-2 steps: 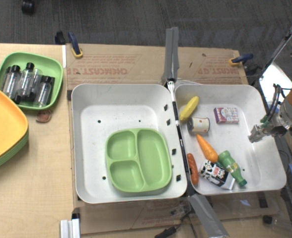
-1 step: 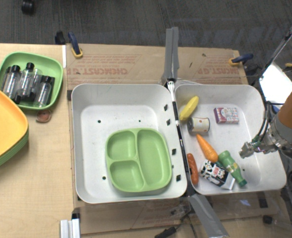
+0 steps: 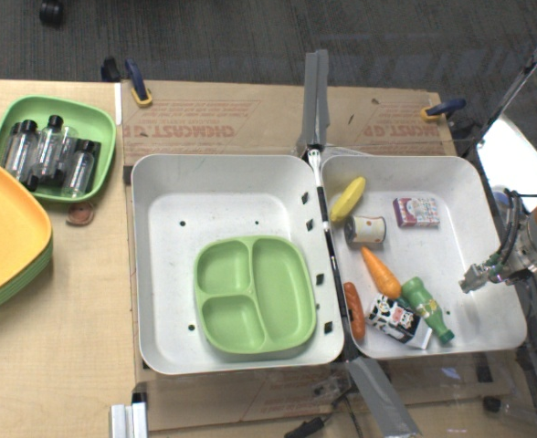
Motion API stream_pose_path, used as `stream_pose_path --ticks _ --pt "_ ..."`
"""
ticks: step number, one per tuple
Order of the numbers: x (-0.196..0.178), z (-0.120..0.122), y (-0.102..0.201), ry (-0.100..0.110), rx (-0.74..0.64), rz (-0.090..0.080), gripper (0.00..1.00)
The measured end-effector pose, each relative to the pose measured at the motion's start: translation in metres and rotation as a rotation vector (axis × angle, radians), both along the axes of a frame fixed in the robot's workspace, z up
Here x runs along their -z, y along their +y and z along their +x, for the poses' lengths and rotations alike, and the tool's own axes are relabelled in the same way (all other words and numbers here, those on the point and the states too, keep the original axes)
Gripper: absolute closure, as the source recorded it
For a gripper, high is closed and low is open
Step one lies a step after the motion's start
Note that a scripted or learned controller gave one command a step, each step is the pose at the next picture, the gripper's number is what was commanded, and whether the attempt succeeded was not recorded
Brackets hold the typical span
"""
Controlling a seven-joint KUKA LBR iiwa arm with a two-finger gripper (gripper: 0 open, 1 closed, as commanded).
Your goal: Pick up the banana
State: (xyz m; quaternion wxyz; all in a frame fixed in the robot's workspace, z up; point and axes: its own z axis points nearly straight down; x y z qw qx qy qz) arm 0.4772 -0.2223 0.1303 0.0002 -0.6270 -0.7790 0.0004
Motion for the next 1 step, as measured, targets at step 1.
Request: stream_pose_path --ticks 1 --pt "-0.0518 0.0712 0.0006 -0.001 -0.035 -0.001 1.00"
